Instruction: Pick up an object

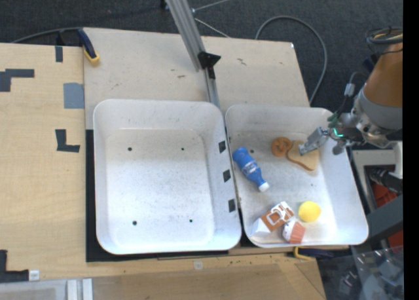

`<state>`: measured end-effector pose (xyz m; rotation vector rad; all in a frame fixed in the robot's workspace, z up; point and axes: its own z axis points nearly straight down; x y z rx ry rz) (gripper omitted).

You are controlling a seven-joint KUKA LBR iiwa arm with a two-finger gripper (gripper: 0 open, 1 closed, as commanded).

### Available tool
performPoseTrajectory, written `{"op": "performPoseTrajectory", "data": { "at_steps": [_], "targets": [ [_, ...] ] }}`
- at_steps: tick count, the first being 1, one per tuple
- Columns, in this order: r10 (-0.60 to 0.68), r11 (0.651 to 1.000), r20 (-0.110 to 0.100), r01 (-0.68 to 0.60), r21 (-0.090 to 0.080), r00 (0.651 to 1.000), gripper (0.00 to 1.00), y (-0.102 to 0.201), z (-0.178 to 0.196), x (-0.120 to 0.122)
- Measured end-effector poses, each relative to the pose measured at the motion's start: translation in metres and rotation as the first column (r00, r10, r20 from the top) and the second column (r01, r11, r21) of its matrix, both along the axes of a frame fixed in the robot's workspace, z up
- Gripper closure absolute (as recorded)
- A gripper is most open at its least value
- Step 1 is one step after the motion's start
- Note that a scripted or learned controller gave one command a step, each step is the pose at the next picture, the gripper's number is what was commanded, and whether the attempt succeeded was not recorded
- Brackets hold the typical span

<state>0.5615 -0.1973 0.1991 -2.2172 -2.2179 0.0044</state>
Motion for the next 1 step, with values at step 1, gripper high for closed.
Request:
{"op": "performPoseTrajectory", "data": {
  "at_steps": [1],
  "targets": [
    [0.002,1.000,0.004,-0.002,-0.001,1.000,0.00,0.0001,0.0027,0.0012]
  ]
}}
